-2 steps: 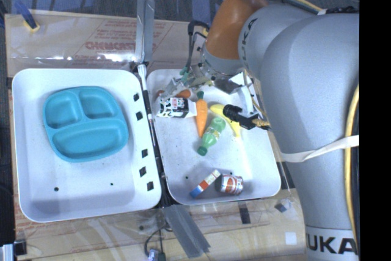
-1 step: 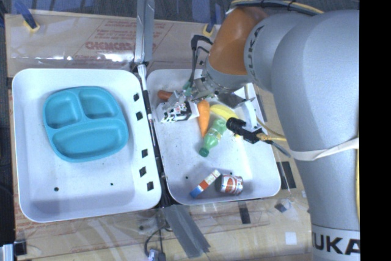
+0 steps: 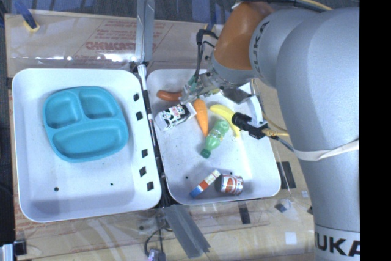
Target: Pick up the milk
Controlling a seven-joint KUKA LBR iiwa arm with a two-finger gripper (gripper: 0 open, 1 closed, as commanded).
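Gripper (image 3: 194,87) hangs near hotdog (image 3: 168,95), above milk (image 3: 173,116).

milk (image 3: 173,116) | small white carton, black markings | lying tilted | right bin, upper-left part

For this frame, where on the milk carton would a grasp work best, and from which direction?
Take the milk carton across its narrow width, from straight above. It lies on its side, tilted, with bare bin floor below it. The carrot sits close on its right, so avoid closing along its length.
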